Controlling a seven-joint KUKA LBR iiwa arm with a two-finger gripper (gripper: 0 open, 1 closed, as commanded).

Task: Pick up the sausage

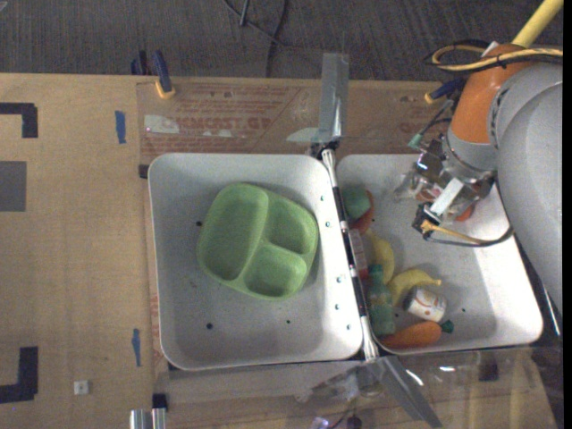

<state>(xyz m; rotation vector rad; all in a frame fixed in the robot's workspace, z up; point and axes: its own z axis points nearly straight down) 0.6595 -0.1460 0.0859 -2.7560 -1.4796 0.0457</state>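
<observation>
A small reddish-brown piece that may be the sausage [365,225] lies against the left wall of the right bin [500,275], just below a green toy [357,201]. My gripper [442,188] hangs over the upper middle of that bin, to the right of this piece and apart from it. Another small reddish bit [466,210] shows right under the gripper's lower edge. What it is and whether it is held are both unclear.
Along the right bin's left side lie two yellow bananas [384,256] [413,281], some green toys [381,304], a small white can [426,305] and an orange carrot [412,334]. The left bin [179,329] holds a green divided plate [259,239].
</observation>
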